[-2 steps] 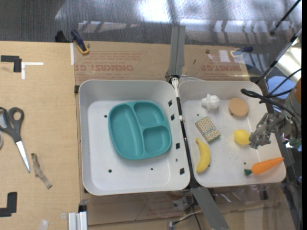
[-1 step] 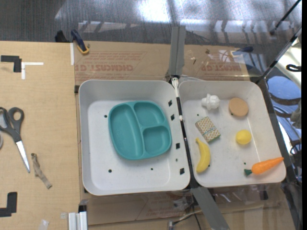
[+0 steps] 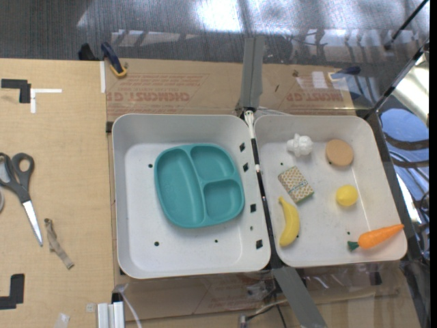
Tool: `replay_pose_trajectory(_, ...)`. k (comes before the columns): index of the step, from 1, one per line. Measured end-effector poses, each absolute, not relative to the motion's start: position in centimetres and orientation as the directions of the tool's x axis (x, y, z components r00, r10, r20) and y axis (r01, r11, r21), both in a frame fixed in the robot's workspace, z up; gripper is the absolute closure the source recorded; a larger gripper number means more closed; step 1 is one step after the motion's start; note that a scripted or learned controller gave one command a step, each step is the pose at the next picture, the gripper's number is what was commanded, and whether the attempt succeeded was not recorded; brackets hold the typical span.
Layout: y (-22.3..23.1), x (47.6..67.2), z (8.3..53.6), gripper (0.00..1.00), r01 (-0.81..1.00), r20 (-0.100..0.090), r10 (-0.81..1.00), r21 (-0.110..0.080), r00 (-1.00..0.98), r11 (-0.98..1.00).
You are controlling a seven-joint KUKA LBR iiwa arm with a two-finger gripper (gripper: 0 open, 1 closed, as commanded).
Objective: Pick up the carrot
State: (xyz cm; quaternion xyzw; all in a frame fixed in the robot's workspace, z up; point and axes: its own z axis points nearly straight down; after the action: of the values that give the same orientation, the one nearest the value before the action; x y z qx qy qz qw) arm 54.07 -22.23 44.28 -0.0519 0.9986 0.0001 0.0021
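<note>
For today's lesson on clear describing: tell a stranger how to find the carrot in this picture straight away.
Start at the two white bins and take the right bin, which holds the loose food items. Go to its near right corner, where the carrot lies against the wall, below the lemon and right of the banana. It is the one orange, tapered piece, with a small green stub at its left end.

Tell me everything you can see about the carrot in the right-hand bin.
The carrot is a small orange toy-like piece, smooth and apparently plastic, with a dark green stub at its thick end. It lies flat on the floor of the right bin, in the near right corner, thick end pointing left and slightly down, tapered tip angled up toward the right wall. The tip sits at or very near that wall; contact cannot be told. The lemon lies above it, apart from it.
</note>
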Motion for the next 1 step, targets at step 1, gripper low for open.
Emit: replay_pose_trajectory(1,-22.09,55.66,28.45,1.00,-0.332,0.000,-0.332,0.003,-0.943,0.943)
